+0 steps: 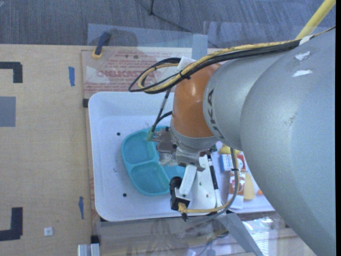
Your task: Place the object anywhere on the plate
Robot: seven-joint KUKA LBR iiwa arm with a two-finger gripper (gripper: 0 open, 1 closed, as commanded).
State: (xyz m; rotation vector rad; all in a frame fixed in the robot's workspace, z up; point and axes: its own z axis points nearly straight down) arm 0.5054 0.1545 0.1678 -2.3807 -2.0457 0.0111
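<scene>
Tool (169, 149) low in the white bin (101, 143), its grip state impossible to tell, blue divided plate (139, 161) just left of it, part-covered by the wrist.

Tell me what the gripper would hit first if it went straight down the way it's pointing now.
Probably the blue divided plate in the white bin. The gripper hangs over the plate's right side, but the wrist hides its tip, so depth and exact contact spot are uncertain.

Blue plate (139, 161): right part hidden under the arm's wrist.
Arm (277, 137): cut off by right edge.
White bin (101, 143): right side covered.
Packets (238, 175): mostly hidden, unreadable.
</scene>
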